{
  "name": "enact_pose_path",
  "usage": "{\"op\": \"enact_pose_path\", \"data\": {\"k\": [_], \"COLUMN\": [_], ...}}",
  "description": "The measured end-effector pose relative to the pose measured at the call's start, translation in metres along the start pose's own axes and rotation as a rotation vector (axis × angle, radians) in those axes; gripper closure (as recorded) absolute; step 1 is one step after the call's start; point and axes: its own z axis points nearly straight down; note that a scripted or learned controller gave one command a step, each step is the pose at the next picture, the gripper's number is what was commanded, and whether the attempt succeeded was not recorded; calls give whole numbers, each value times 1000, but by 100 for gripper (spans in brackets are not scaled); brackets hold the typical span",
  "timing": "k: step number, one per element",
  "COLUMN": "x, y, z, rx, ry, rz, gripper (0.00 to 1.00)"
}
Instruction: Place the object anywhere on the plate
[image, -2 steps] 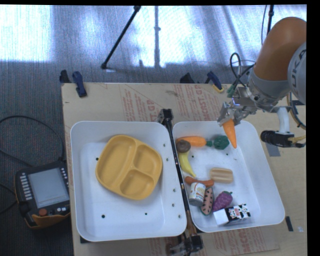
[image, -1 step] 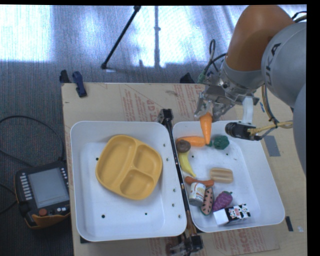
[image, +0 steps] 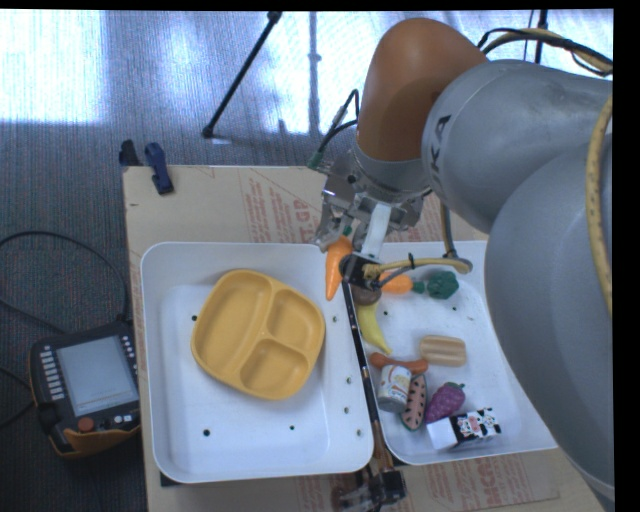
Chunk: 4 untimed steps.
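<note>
Your grey arm (image: 500, 150) reaches in from the right, its orange-banded wrist tilted down over the seam between the two shallow white plastic bins (image: 170, 400). The gripper (image: 343, 250) is clamped on a smooth orange toy carrot (image: 336, 268), which hangs point-down just past the yellow three-compartment plastic plate (image: 258, 333) in the left bin, not touching it. The right bin has glossy toy food: a banana (image: 374, 325), a purple eggplant (image: 444, 402), and a small can (image: 396, 386).

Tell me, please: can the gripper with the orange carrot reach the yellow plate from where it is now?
Probably yes. The gripper holds the carrot above the bins' shared edge, and the yellow plate lies close by in the left bin, with nothing between them.
</note>
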Motion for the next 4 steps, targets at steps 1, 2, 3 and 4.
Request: {"op": "enact_pose_path", "data": {"k": [1, 2, 3, 4], "x": [52, 128, 77, 77], "y": [-24, -61, -82, -82], "z": [16, -10, -52, -50], "rx": [-1, -3, -7, -4], "ry": [0, 1, -2, -3], "rz": [98, 245, -145, -145], "gripper": [100, 100, 100, 0]}}
